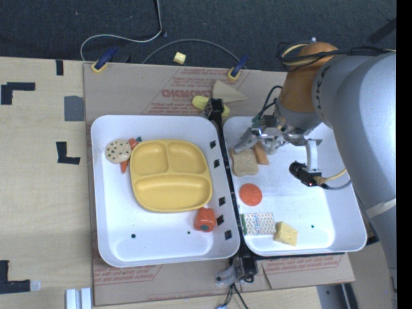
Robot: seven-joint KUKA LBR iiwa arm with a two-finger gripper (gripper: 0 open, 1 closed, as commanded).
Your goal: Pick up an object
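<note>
My gripper (259, 141) is low over the back left of the right bin (335, 234), open, with one grey finger (242, 145) reaching down-left. A small orange-brown stick (261, 154) lies right under it, between the fingers. Touching the left finger is a tan bread slice (244, 165). In front of these lie an orange disc (250, 194), a printed white packet (259, 223) and a yellow cheese chunk (286, 234).
The left bin (109, 237) holds a yellow divided plate (170, 174), a cookie (117, 150) and a red-orange toy (205, 219). A black divider (222, 166) runs between the bins. Behind them lie a yellow piece (201, 102) and a tan wedge (229, 93).
</note>
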